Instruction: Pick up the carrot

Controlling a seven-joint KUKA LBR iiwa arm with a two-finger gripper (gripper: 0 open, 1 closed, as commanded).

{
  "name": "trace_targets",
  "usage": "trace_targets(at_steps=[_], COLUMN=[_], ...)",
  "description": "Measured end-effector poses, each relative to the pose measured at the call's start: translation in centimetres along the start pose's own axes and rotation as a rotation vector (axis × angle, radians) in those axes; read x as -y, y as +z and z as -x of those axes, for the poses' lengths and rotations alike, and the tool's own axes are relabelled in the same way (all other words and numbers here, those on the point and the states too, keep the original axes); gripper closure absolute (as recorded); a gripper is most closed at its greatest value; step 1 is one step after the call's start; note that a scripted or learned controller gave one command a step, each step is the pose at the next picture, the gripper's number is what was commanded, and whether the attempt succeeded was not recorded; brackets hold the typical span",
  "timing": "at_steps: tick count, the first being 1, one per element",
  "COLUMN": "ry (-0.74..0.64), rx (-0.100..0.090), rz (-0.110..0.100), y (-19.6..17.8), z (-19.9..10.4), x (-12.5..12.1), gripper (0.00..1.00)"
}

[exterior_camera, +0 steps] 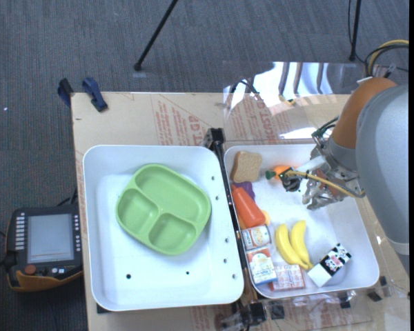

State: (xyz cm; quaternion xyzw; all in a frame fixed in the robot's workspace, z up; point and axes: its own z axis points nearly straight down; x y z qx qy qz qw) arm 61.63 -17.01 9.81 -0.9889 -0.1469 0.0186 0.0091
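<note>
The carrot [279, 171] is a small orange piece with a green top. It lies in the right bin [348, 229] near the bin's far wall, just right of a slice of bread [246, 166]. My gripper [316, 197] hangs low over the right bin, a short way right of and nearer than the carrot. A black part and a yellow cable on the wrist reach toward the carrot. Nothing shows held by the gripper. The grey arm with its orange band covers the bin's right side.
The right bin also holds an orange bottle [248, 209], two bananas [293, 243], small food cartons [261, 254] and a cow-print carton [329, 264]. A green divided plate [163, 209] lies in the left bin [110, 281]. A control pendant [45, 243] sits left of the bench.
</note>
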Motion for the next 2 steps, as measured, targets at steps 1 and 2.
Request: trace_targets(at_steps=[1,2], ry=[-0.455,-0.453], rx=[-0.022,-0.022], rz=[0.022,0.022], y=[1.63,1.64], z=[1.95,2.01], x=[1.62,1.52], gripper=[1.0,0.0])
